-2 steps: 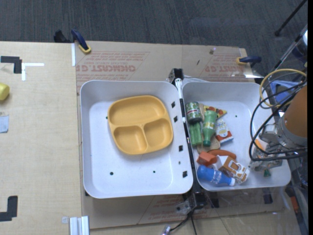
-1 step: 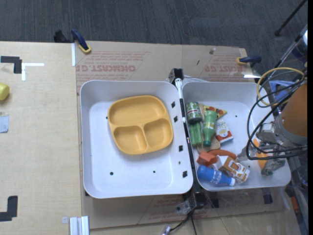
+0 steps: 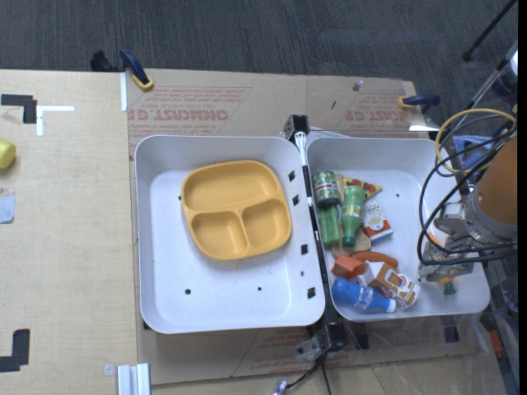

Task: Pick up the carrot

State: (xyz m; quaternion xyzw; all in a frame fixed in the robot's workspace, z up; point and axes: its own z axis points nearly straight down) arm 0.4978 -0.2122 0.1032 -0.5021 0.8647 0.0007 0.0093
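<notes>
Carrot (image 3: pixel 375 257) lies left of the jaws (image 3: pixel 447 276); their opening cannot be told.

The carrot (image 3: pixel 372 258) lies hemmed in: green bottles (image 3: pixel 339 212) on its far-left, blue bottle (image 3: pixel 361 296) and snack packet (image 3: pixel 396 285) on its near side; bare floor of the right bin (image 3: pixel 408 192) on its far-right

A robotics laboratory workcell is indicated. Two shallow white bins (image 3: pixel 156 245) are set on cardboard sheeting (image 3: pixel 206 109), which is fastened to a plywood bench (image 3: pixel 66 237) by blue clamps (image 3: pixel 136 68). Black tape markers (image 3: pixel 20 105) are fixed to the bench, and looped cables (image 3: pixel 453 151) are routed beside the arm.
</notes>
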